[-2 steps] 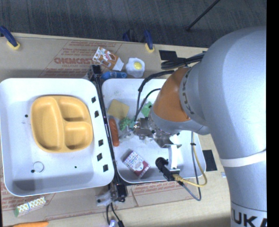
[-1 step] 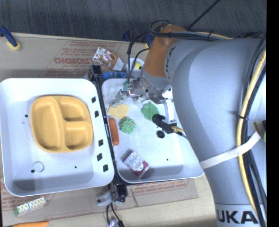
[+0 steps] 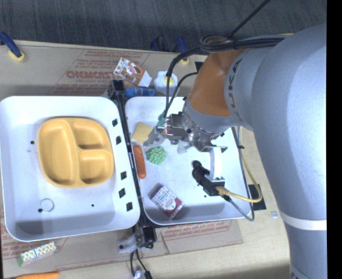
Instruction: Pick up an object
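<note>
Arm hangs low over the right bin (image 3: 229,211) so the gripper (image 3: 172,131) sits by the green ball (image 3: 156,154), fingers hidden, can't tell grip.

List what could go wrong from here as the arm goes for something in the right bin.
1. The green ball, yellow block and orange sausage-shaped toy lie close together, so the gripper hanging above them may nudge a neighbour instead of closing on one.
2. The ball is round and could roll away.
3. The sausage-shaped toy lies along the bin wall, leaving little finger room.
</note>
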Available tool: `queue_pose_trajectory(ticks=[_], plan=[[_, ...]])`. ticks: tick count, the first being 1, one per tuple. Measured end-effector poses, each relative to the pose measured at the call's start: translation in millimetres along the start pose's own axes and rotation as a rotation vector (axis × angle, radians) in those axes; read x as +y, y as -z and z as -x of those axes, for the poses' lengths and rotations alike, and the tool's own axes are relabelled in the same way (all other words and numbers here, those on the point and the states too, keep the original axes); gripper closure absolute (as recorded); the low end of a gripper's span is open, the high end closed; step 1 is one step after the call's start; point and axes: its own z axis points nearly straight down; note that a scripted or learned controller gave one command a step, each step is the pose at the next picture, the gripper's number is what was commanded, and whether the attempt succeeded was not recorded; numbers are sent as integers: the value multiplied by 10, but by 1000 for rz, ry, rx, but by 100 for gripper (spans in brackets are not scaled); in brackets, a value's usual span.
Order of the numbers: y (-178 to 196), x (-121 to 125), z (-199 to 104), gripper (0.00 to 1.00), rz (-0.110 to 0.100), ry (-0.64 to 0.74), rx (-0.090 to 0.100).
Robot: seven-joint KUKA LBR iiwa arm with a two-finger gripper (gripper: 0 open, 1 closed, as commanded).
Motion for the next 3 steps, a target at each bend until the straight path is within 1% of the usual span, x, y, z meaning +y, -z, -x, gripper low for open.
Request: queue_pose_trajectory(ticks=[1, 2, 3], plan=[[-5, -102, -303, 0, -1, 397, -1], [-5, -282, -272, 0, 0, 828, -2], [-7, -614, -487, 0, -1, 1052, -1]])
